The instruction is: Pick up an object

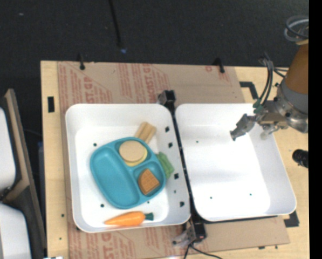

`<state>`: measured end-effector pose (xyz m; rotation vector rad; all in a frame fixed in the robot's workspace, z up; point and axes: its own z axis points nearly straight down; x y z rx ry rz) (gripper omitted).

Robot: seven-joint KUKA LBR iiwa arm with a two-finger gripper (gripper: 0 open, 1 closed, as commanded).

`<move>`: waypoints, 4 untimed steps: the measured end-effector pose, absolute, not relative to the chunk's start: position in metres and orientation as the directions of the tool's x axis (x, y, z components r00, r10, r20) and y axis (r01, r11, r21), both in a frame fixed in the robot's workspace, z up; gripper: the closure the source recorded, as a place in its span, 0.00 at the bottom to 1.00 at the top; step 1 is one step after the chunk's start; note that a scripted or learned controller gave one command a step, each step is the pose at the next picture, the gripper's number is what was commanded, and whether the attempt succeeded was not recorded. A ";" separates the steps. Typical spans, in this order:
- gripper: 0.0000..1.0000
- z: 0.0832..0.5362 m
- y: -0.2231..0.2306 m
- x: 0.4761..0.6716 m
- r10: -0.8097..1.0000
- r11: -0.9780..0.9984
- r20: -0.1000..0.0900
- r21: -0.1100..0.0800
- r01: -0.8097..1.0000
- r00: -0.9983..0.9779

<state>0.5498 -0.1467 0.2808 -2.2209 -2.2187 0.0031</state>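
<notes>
My gripper (253, 129) hangs over the far right part of the right bin (231, 198), open, with nothing between its fingers. The objects all lie in the left bin (77, 144). A blue divided tray (113, 179) holds a round tan biscuit (134, 151) and a brown square piece (149, 181). A pale wooden stick (145, 131) lies just beyond the tray. Against the tray's right edge sits a green piece (166, 165). An orange carrot (127, 218) rests at the bin's near edge. The gripper is well to the right of all of these.
The two bins meet at a black-clipped divider (178, 150). They stand on a brown cardboard sheet (123, 85) over a wooden bench. The arm's orange band (298, 72) and cables rise at the right edge.
</notes>
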 end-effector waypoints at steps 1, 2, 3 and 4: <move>0.00 0.283 -0.147 0.550 1.000 -0.001 0.000 0.001 1.000 0.001; 0.00 0.239 -0.145 0.556 1.000 0.000 0.000 -0.003 1.000 0.000; 0.00 0.187 -0.146 0.545 1.000 -0.001 0.000 -0.004 1.000 0.001; 0.00 0.126 -0.151 0.547 1.000 -0.001 0.001 -0.004 1.000 0.001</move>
